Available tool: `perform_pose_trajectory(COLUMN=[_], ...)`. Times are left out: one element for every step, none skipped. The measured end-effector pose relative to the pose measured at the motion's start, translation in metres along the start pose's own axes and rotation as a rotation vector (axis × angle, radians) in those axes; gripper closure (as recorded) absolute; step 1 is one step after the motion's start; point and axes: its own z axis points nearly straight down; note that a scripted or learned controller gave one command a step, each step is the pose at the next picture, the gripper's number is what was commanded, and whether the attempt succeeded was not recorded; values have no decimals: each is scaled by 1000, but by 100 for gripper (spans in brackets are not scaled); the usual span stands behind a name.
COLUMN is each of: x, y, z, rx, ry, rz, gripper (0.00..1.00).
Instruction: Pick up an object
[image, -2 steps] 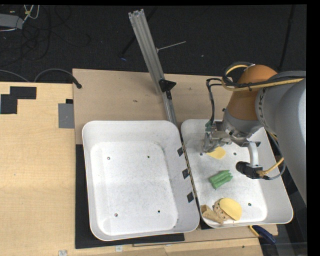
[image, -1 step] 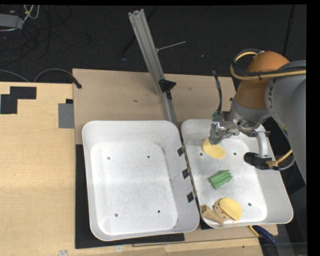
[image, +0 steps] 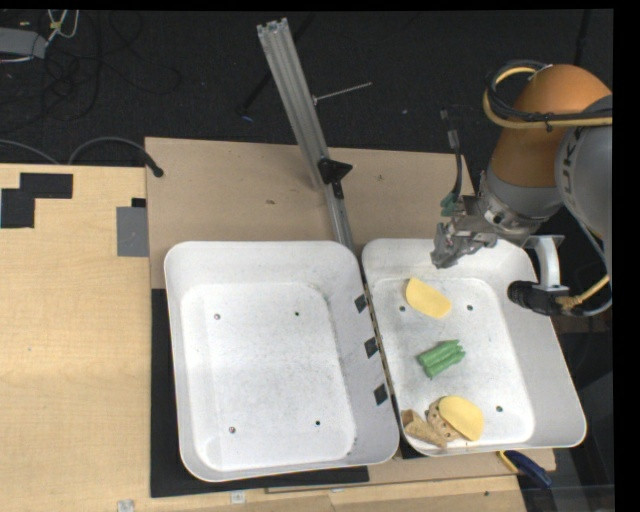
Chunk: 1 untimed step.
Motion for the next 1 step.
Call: perform_pose_trajectory(x=[-8], y=[5], z=[-49], rx=[1], ry=[0], rz=[-2], gripper=[100])
